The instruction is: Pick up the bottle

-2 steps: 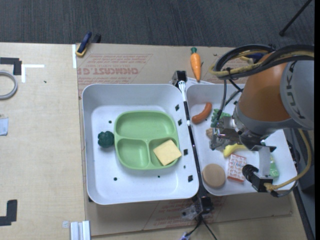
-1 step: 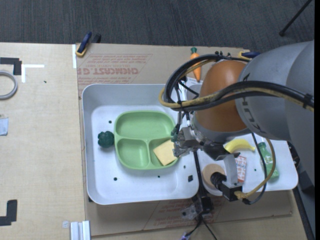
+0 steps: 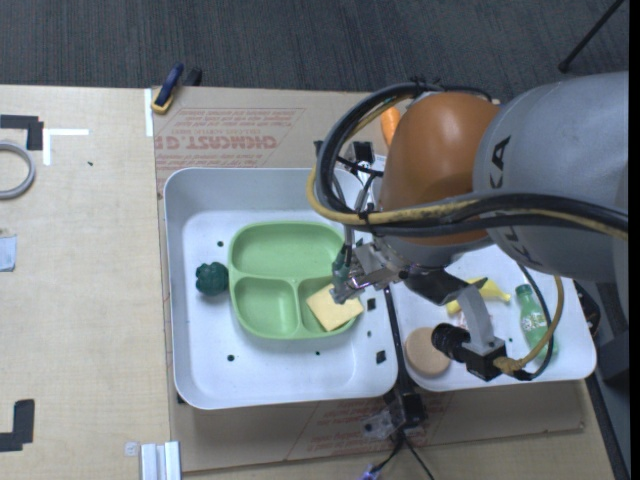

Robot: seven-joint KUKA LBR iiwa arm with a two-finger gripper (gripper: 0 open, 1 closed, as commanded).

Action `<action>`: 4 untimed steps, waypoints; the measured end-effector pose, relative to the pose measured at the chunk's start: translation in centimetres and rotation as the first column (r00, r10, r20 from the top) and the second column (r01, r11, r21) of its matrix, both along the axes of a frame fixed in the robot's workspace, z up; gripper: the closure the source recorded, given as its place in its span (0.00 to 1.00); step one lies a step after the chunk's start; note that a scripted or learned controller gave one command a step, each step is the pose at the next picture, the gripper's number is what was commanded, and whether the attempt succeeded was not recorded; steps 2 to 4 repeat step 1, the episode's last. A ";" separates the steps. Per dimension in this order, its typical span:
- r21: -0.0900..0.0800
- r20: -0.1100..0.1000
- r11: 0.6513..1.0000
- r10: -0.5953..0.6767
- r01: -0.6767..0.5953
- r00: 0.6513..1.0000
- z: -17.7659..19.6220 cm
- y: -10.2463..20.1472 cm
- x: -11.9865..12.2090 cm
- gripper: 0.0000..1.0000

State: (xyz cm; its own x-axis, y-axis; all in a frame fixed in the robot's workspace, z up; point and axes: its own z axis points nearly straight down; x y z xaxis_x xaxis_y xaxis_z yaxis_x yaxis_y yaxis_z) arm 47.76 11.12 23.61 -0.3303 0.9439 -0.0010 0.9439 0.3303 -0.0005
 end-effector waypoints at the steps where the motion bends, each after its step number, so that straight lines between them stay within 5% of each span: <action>1: 0.000 0.000 0.985 0.173 -0.173 0.985 0.1 8.2 0.0 1.00; 4: 0.000 0.000 0.985 0.173 -0.173 0.985 0.1 8.2 0.0 1.00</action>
